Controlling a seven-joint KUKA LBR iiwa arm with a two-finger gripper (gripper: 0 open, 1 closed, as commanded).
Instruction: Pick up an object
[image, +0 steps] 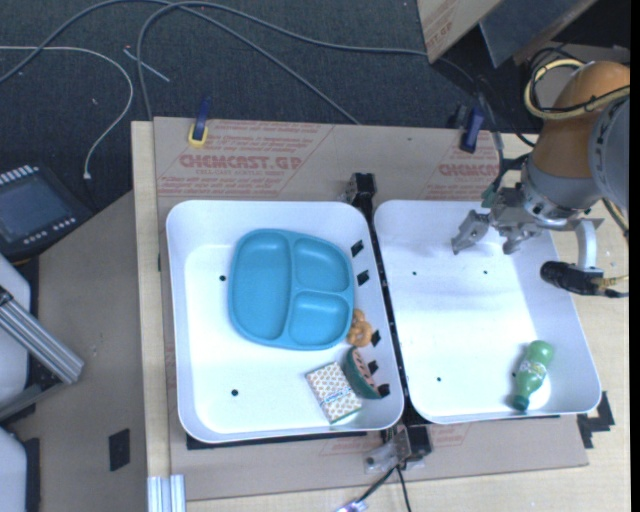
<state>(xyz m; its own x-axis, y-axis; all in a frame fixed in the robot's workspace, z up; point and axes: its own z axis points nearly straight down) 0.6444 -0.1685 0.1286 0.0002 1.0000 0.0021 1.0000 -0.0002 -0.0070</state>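
My gripper (492, 238) hangs over the far right part of the right bin (440, 300), its fingers spread open with nothing between them. A green bottle (529, 375) lies in the near right corner of that bin, well away from the gripper. In the left bin (200, 330) lies a blue divided plate (291, 289). Near that bin's front right corner sit a small orange toy (359, 326), a watermelon-slice toy (362, 375) and a patterned square packet (332, 392).
A black divider with clips (375, 300) runs between the two bins. The bins rest on a cardboard sheet (250, 155) held by blue clamps at the back. Cables trail across the floor behind, and the arm's grey and orange wrist (570, 140) stands at the right.
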